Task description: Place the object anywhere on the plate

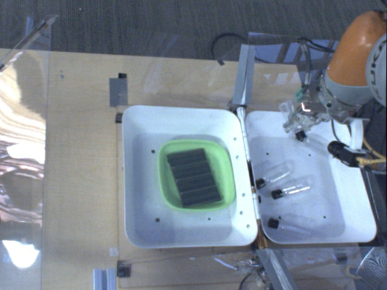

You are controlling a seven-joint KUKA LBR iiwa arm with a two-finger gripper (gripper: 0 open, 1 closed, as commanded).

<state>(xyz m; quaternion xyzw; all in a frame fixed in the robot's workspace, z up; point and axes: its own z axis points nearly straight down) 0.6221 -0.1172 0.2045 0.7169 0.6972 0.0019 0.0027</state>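
Gripper (300,121) hovers over right bin (357,222), maybe clamping a clear vial, can't tell; carry across to green plate (166,162), release low.

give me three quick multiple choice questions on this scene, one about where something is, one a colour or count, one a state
1. Where is the green plate?
A. left bin
B. right bin
C. on the bare bench

2. How many clear tubes with black caps lie in the right bin?
A. one
B. three
C. six

3. What lies on the plate?
A. a dark ridged block
B. a tube
C. a red cup

Answers:
1 A, the plate sits in the left bin.
2 B, three tubes lie near that bin's left side.
3 A, the dark ridged block rests flat on it.
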